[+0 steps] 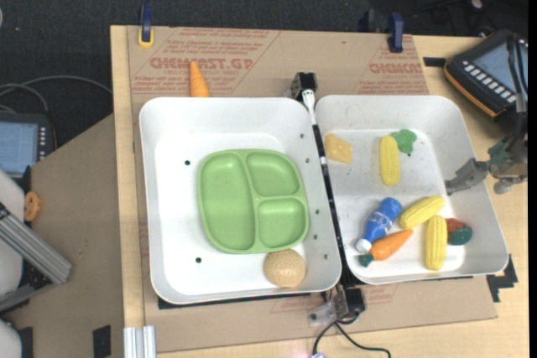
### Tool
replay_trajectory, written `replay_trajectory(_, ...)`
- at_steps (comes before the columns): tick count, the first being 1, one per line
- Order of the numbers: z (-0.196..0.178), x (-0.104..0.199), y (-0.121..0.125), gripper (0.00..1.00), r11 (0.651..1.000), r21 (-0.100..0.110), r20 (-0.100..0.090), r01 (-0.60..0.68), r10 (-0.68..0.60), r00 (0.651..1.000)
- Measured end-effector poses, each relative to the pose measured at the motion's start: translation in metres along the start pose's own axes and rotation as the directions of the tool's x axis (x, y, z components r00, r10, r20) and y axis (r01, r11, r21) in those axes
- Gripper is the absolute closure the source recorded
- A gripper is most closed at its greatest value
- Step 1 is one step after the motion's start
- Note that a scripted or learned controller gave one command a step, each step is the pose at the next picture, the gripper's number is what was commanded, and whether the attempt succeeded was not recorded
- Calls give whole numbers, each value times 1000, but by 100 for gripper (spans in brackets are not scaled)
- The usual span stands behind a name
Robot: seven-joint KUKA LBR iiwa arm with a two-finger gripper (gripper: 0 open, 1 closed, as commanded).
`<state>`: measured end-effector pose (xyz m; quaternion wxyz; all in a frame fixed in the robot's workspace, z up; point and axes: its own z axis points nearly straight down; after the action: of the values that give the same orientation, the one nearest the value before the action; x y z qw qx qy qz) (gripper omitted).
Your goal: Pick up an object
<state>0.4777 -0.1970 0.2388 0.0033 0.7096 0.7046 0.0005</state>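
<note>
The gripper (470,174) is seen at the right rim of the right bin (436,107); whether its jaws are wide or narrow cannot be told, and nothing is seen held between them. For a sound pick, a piece lying clear of its neighbours would best be chosen, such as the upper corn cob (389,160), and approached straight from above across its narrow width.

In the right bin are counted three corn cobs, one blue bottle (382,220), one toy carrot (391,245), one cheese wedge (338,149) and one green piece (406,139). The left bin (168,180) bears one green divided tray (252,199) and one tan ball (284,267). A second carrot (198,80) lies outside.
</note>
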Motion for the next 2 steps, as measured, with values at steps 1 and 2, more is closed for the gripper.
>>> replay_trajectory(1, 34, -28, 55, 0, 1000, 2, 0, 8, -8, 1000)
replay_trajectory(2, 22, -27, 54, 100, 1000, -2, 1, 7, -7, 1000)
